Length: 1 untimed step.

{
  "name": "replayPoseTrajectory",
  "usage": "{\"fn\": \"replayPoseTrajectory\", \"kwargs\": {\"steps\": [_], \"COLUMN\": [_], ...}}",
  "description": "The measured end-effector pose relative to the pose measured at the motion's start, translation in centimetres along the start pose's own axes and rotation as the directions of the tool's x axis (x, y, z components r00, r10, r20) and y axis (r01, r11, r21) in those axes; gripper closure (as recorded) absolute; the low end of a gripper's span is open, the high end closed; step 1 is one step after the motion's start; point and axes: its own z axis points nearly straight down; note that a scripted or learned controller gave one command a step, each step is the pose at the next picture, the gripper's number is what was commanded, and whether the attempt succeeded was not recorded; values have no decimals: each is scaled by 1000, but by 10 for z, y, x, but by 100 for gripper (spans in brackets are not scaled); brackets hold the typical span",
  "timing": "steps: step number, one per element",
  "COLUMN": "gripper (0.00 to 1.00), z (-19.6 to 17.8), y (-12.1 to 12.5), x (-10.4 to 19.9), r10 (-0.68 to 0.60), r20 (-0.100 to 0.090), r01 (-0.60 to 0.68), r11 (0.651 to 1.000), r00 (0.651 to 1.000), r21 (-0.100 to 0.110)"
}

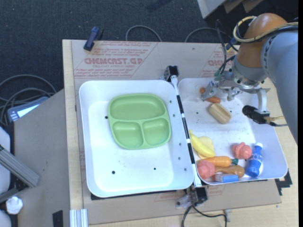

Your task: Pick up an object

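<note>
The gripper (219,92) hangs low over the far end of the right bin (265,136). Whether it is open or closed cannot be told from this slant, and nothing is seen held in it. The likeliest pick is the small orange piece (209,97), which lies at the gripper's side toward the left bin (94,141), either touching the gripper or just beside it; I cannot tell which. To do the step well, I judge the gripper should centre over that piece before closing, since it is small, lies flat and could slip out sideways. Just on the camera side of the gripper lies a tan block (220,113), close enough to be nudged in a descent. Well apart, at the bin's near end, crowd a banana (202,145), a pink toy (242,150), a blue bottle (254,161), a carrot (220,161) and a blue pen (227,178); none of them blocks the way. The left bin holds a green tray (139,119), far from the work.
</note>
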Motion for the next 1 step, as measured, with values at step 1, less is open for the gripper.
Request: {"fn": "replayPoseTrajectory", "kwargs": {"steps": [1], "gripper": [0], "z": [12], "y": [-43], "x": [9], "r10": [3], "r20": [-4], "r01": [-3], "r11": [1000], "r00": [1000], "r21": [0]}}
